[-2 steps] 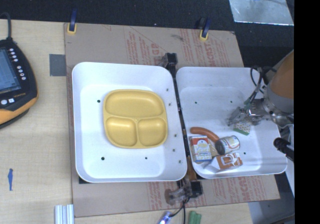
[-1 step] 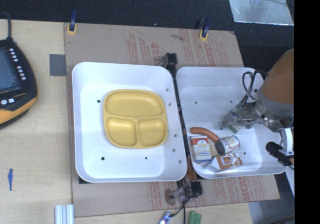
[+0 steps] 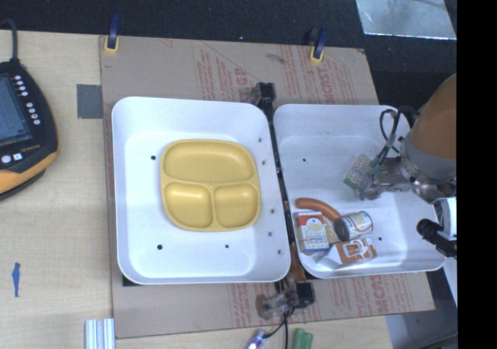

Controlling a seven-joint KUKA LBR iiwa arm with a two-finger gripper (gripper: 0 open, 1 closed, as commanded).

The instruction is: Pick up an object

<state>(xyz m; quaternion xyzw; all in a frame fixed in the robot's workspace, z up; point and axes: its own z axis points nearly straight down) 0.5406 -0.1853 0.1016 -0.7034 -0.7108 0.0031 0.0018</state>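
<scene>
My gripper (image 3: 362,177) reaches in from the right and sits low over the middle of the right bin (image 3: 326,126). Just below and left of it lies an orange sausage (image 3: 317,206). A small can (image 3: 355,225) lies on its side next to the sausage. A red and white carton (image 3: 312,232) sits by the bin's left wall, and a smaller orange carton (image 3: 356,250) lies near the front rim. None of these touches the gripper.
The left bin (image 3: 140,254) holds a yellow divided plate (image 3: 210,184). A black and orange teach pendant (image 3: 19,134) rests on the bench at far left. Clamps (image 3: 265,93) join the bins at the back and front.
</scene>
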